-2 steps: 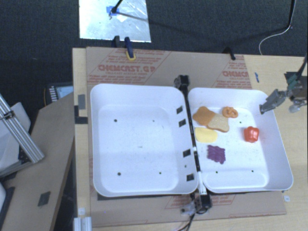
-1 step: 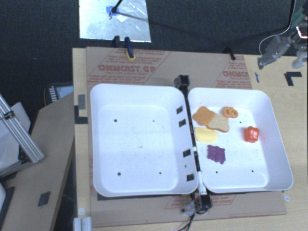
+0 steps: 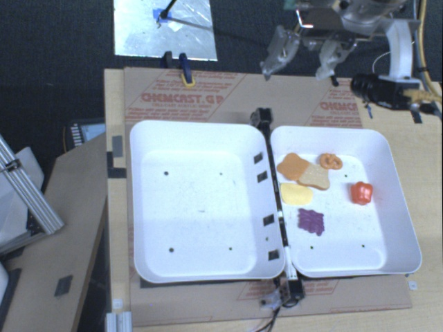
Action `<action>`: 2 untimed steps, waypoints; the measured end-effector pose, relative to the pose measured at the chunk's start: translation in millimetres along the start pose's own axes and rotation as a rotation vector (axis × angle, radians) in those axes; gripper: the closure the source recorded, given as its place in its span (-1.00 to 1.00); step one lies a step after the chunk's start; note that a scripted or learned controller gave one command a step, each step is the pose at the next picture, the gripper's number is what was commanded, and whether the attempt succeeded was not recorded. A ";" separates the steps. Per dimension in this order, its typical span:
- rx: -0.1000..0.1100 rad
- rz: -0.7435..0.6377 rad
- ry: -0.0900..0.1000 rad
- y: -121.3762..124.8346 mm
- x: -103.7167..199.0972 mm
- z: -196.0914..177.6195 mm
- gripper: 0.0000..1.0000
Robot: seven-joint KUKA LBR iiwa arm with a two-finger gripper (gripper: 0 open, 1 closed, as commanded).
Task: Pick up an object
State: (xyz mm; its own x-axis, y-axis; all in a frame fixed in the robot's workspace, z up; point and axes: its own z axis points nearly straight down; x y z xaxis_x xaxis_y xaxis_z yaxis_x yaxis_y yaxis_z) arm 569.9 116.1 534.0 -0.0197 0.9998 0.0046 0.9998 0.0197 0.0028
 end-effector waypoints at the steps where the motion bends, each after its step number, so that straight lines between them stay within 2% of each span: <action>1: -0.003 0.014 -0.003 -0.4 -10.4 -12.7 1.00; 2: 0.007 0.003 -0.002 -11.3 127.1 43.4 1.00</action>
State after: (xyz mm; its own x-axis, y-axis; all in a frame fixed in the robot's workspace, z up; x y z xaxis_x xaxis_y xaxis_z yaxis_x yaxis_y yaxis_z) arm 556.2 243.1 491.2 -0.0168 0.9999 0.0028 0.9999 0.0168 -0.0038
